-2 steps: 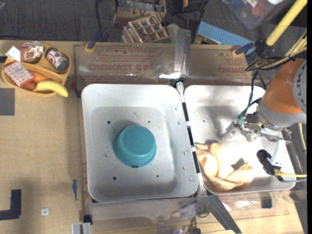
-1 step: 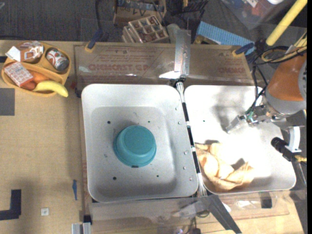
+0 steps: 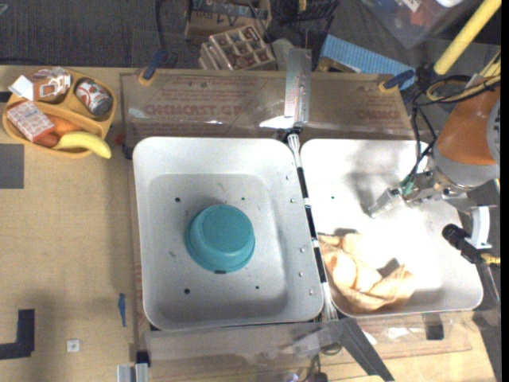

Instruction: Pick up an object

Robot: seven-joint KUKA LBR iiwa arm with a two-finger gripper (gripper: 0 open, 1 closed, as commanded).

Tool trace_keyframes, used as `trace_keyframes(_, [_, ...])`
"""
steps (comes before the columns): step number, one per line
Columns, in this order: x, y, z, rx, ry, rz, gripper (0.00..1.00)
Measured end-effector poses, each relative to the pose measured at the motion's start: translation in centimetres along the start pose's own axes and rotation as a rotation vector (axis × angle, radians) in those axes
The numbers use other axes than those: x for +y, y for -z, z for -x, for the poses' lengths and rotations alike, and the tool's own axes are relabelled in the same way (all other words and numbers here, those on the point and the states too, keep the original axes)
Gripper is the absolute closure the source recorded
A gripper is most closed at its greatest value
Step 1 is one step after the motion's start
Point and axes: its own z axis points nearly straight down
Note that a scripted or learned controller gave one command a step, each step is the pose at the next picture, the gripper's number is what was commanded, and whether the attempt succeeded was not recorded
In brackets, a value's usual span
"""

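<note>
One arm (image 3: 469, 142) reaches from right, low over right bin (image 3: 350, 161); jaws' state unclear.

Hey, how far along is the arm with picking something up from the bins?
Done: nothing looks lifted. The teal bowl sits in the left bin, and the tan cloth-like object lies in the right bin. In hand: the gripper is over the right bin, nothing visibly held. Left: grasping and lifting.
</note>
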Motion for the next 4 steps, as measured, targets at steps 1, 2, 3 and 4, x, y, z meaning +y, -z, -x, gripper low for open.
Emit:
trace_keyframes(1, [6.0, 0.0, -5.6, 0.001, -0.011, 0.000, 0.00])
trace_keyframes(2, [2.2, 9.8, -12.7, 0.004, -0.115, -0.007, 0.00])
trace_keyframes(3, [1.3, 9.8, -13.3, 0.005, -0.070, -0.009, 0.00])
trace_keyframes(4, [-2.5, 6.3, -9.6, 0.005, -0.006, -0.008, 0.00])
